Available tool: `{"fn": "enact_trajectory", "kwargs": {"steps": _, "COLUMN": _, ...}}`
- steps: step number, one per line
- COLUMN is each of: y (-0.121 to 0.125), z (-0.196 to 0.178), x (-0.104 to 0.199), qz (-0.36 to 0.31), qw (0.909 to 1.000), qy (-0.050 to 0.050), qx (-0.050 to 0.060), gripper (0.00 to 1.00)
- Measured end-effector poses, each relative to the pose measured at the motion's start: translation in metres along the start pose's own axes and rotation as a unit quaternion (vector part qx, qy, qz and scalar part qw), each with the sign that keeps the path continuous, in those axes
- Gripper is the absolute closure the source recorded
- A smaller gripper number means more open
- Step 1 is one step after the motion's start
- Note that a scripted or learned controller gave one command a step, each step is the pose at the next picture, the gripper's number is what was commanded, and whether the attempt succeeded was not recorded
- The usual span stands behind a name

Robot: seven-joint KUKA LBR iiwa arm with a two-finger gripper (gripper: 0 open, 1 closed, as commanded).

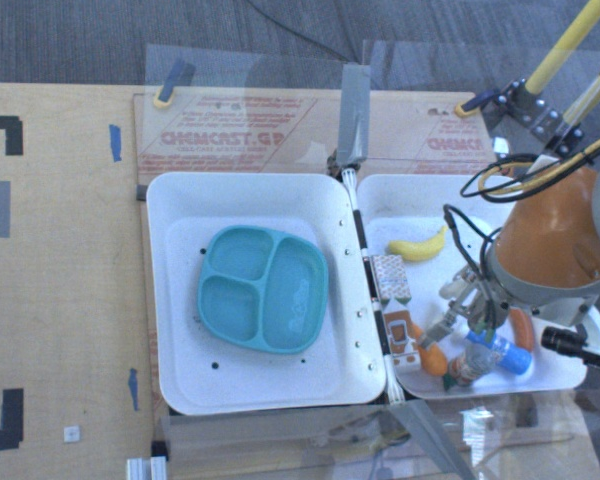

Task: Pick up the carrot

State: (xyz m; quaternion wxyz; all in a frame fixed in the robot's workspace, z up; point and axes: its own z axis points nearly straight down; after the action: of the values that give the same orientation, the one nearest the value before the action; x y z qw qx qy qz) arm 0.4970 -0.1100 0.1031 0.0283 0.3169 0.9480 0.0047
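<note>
At the right bin point(420, 200), near its front edge: the carrot point(433, 359) is lying, orange, beside a small packet point(400, 333).
Gripper point(448, 331): hanging just above the carrot, fingers apart, gripping nothing.
Crowding: a blue-capped bottle point(492, 356) is lying just right of the carrot.
Doing it well: likely lowering straight, straddling the carrot only, and closing without nudging the bottle.
Elsewhere: a banana point(418, 247) is resting farther back.

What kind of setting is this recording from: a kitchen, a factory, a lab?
Probably a robotics lab: a taped wooden bench on grey carpet, two white bins, toy food such as a banana, and a grey-and-orange arm.
</note>
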Motion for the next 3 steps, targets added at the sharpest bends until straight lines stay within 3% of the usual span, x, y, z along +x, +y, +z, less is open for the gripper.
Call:
{"fn": "enact_trajectory", "kwargs": {"steps": 1, "y": 0.0044, "z": -0.0004, "x": 0.0003, "qz": -0.196, "qw": 0.9806, "qy": 0.001, "qx": -0.003, "gripper": 0.00}}
{"fn": "enact_trajectory", "kwargs": {"steps": 2, "y": 0.0038, "z": -0.0002, "x": 0.0007, "qz": -0.196, "qw": 0.9806, "qy": 0.002, "qx": -0.002, "gripper": 0.00}}
{"fn": "enact_trajectory", "kwargs": {"steps": 3, "y": -0.0048, "z": 0.0008, "x": 0.0024, "qz": -0.038, "qw": 0.9993, "qy": 0.005, "qx": 0.004, "gripper": 0.00}}
